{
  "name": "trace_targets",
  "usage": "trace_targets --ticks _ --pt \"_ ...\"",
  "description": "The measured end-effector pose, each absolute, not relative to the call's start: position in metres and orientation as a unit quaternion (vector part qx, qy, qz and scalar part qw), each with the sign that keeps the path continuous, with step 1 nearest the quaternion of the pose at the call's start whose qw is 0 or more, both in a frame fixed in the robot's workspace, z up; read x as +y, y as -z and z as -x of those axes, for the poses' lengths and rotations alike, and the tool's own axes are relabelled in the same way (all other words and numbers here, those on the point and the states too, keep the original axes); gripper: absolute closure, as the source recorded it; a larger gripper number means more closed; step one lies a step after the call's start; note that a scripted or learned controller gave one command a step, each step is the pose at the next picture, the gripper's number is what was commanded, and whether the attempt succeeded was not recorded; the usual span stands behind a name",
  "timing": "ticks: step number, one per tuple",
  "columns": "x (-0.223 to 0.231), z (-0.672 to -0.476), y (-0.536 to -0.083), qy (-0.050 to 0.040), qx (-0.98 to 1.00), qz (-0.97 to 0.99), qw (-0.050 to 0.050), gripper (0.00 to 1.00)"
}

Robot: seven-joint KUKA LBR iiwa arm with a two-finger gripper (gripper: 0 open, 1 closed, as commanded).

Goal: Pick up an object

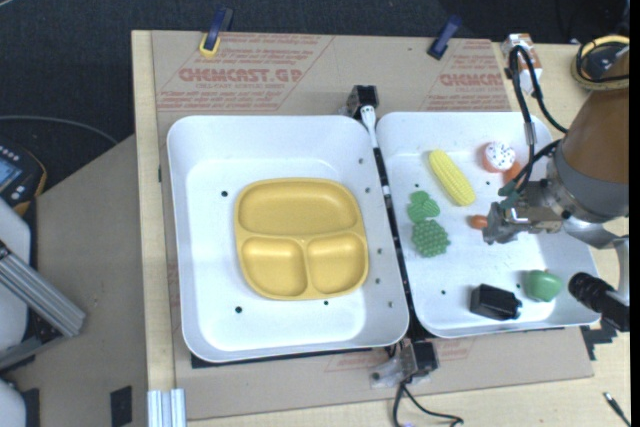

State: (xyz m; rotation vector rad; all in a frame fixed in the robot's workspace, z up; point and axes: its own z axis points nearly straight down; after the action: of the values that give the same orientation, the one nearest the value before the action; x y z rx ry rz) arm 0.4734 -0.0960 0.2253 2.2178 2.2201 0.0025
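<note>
The right bin [455, 310] holds a yellow corn cob [451, 177], a small green leafy piece [422, 207] and a green bumpy piece [430, 237]. A red and white round item [498, 155] lies at its back. A black block [495, 302] and a green round item [542, 285] sit near the front rim. My gripper [506, 220] hangs over the bin's right side. An orange piece [480, 221] pokes out at its left, and another orange bit [512, 171] shows behind it. Whether the orange piece is held cannot be made out.
The left bin [200, 165] carries a yellow divided plate [300, 237]. A black clip [364, 101] sits between the bins at the back, and another clip with cables [415, 360] at the front. Cables [525, 90] run along the right bin's far corner.
</note>
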Motion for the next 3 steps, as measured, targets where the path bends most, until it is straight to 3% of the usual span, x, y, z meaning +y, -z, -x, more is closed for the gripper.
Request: trace_targets --ticks 1,2,3 --pt "-0.085 -0.522 -0.235 -0.0015 0.708 -0.706 0.003 1.00" --pt "-0.079 -0.582 -0.235 -0.0018 0.708 -0.706 0.003 1.00" --pt "-0.072 -0.614 -0.233 -0.0013 0.708 -0.706 0.002 1.00"
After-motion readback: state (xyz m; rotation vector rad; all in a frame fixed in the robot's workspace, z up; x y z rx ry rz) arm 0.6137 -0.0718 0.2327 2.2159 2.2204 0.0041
